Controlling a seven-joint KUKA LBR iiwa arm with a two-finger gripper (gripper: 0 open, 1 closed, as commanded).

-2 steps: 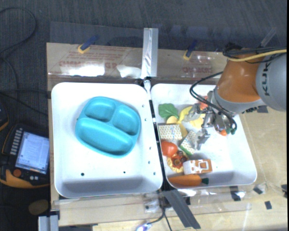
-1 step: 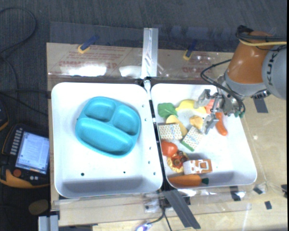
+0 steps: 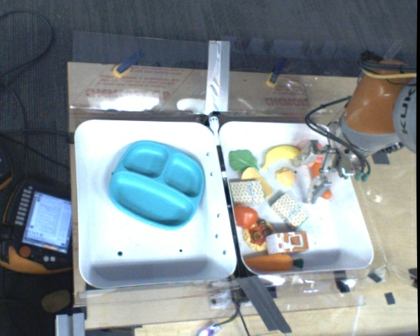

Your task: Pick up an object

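Nearest: orange carrot [image 3: 269, 262] at the near wall of right bin [image 3: 360, 236], toys crowded beside it. Farther right, end effector [image 3: 322, 177] low among yellow lemon [image 3: 281, 154]; open or closed, cannot tell. Risk, likely: crowding spoils grasp, fingers slip between neighbours.

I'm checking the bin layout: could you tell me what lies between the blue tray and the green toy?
In the camera view, the raised white rims where the two bins meet separate the blue tray from the green toy.

Robotics lab: teach pendant [image 3: 38, 224] lying at bench's left edge, cables [image 3: 17, 82] trailing over carpet, clamps [image 3: 126, 64] pinning plastic sheeting.
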